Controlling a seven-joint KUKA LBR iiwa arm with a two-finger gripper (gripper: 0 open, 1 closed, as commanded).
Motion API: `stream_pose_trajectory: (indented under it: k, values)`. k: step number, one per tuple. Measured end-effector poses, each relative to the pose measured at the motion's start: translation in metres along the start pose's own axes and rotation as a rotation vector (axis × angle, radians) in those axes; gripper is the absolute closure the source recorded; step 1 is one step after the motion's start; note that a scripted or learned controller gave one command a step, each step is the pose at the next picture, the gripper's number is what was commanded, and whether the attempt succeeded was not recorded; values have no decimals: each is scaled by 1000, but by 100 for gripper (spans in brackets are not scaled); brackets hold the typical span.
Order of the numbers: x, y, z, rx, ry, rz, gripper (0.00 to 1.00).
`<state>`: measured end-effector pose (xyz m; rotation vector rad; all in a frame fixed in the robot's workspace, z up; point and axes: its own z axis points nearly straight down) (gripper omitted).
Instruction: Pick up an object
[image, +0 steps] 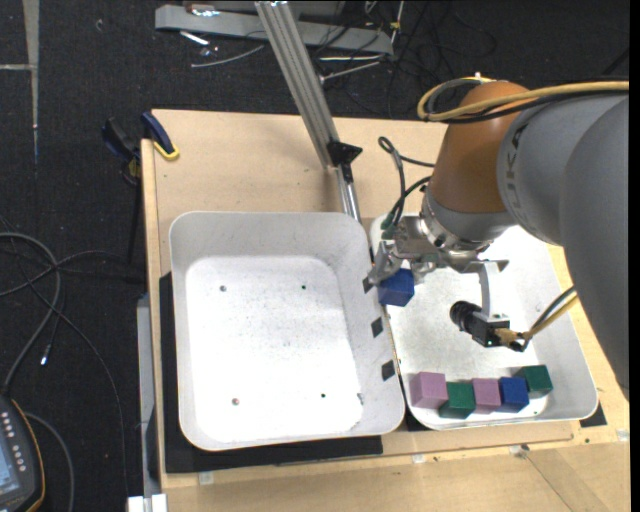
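- Right bin (572, 345): landmark; a bump on its left rim could jar the load.
- Gripper (392, 277): above that left rim, clamped on the cube.
- Blue cube (397, 288): pinched between the fingers, edge-held, likely to slip.

Left bin (200, 330) floor open, blocks (480, 392) crowd right bin's (570, 345) near edge

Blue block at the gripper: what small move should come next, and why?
Probably a short straight lift. The blue block sits between the fingers of the gripper, near the right bin's left wall, apart from the blocks along its near edge. Lifting would confirm the grasp.
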<state>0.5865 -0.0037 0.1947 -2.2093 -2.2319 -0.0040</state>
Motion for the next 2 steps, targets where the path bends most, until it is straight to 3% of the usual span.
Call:
stream_pose_trajectory:
  k: [1,2]
  values:
    - [-8,-57,-33,3,-2,12,100]
    - [59,-59,-72,-3,0,0,100]
